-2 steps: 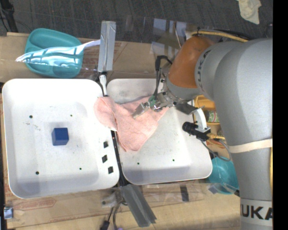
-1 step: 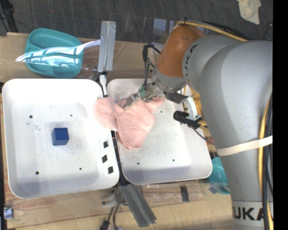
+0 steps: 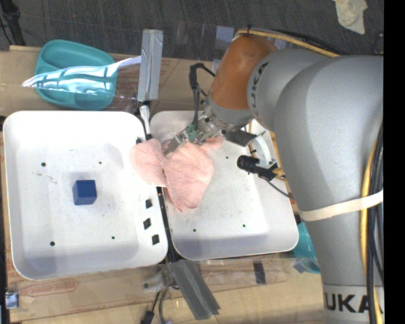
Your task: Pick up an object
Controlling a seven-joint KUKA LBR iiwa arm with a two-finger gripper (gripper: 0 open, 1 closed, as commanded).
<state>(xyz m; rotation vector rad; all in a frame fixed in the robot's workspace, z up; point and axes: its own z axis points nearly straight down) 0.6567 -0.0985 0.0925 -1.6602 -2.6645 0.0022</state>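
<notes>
Just below and left of the claw [image 3: 183, 139], a pink cloth [image 3: 179, 167] hangs bunched, draped over the wall between the right bin [image 3: 256, 238] and the left bin [image 3: 27, 248]. Its top corner is drawn up into a peak that meets the claw tips, so it looks pinched there; can't tell for sure that the claw is clenched on it, the tips are too small to read. Draping suggests the cloth is partly lifted, the rest dragging on the divider. Well off to the claw's left, a blue cube [image 3: 85, 192] sits alone on the left bin floor. Teal scoop [image 3: 74, 79] lies beyond that bin, up-left of the claw.
</notes>
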